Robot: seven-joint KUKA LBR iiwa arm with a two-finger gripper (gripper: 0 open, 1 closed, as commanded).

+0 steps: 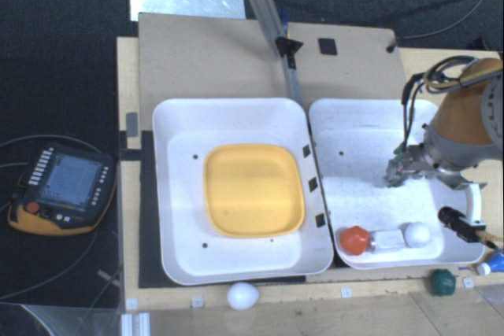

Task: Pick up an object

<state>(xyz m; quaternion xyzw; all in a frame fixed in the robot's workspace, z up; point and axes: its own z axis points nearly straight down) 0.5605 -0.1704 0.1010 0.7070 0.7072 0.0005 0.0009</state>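
Gripper (396,171) over bare floor of right bin (354,138), mid-bin, toward its right side. Jaws: state cannot tell, nothing visibly held. Candidate targets along bin's near wall: orange ball (354,240), clear tube (386,240), white ball (416,233). Row lies below-left of gripper; tube's long axis left-right.

The arm (472,118) is cut off at the right edge; the pincer (396,171) is too small and blurred to read; a blue thing (488,267) at lower right is cropped.
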